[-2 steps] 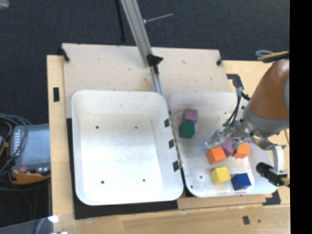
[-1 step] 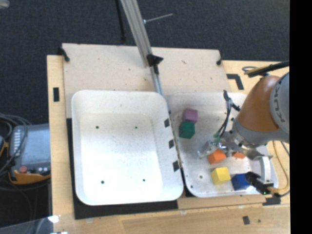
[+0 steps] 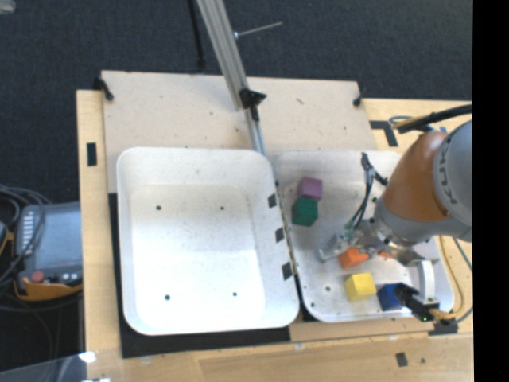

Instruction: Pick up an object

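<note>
The right bin [image 3: 318,297] holds several small blocks. A purple block [image 3: 311,188] and a green block [image 3: 305,211] sit together near its left wall. Near the front edge lie a yellow block [image 3: 359,286] and a blue block [image 3: 390,297]. An orange block [image 3: 354,257] lies in the middle of the bin, directly under my gripper [image 3: 347,250], which is low over the bin floor and partly covers it. The wrist and the orange band above it hide the bin's right part.
The left bin [image 3: 199,237] stands beside the right one, with a dividing edge and black clips between them. A slanted metal pole [image 3: 227,46] rises behind the bins. A pendant with cables [image 3: 48,253] lies off the bench at the left.
</note>
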### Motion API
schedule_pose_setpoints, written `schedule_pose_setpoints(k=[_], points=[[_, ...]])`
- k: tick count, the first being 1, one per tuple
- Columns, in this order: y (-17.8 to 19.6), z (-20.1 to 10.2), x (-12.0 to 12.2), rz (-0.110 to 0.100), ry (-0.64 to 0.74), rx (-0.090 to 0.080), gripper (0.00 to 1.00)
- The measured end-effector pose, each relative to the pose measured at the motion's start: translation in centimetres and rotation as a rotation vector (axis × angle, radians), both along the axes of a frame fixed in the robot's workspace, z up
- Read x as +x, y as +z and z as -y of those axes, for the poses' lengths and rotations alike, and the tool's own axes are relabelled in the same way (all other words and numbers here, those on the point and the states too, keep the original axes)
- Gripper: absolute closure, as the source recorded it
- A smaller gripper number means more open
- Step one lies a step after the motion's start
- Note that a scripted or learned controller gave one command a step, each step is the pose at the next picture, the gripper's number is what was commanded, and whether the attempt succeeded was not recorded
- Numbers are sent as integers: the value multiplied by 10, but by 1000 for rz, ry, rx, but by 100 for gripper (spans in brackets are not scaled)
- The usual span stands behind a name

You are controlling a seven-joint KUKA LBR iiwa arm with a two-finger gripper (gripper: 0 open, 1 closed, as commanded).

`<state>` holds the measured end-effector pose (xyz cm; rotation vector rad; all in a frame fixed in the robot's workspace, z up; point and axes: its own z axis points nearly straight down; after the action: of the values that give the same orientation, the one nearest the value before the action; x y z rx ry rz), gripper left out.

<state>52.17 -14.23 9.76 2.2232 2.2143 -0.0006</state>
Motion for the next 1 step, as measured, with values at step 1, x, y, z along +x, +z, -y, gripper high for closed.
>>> schedule_pose_setpoints(k=[1], points=[[12, 1, 1, 4, -9, 1, 100]])
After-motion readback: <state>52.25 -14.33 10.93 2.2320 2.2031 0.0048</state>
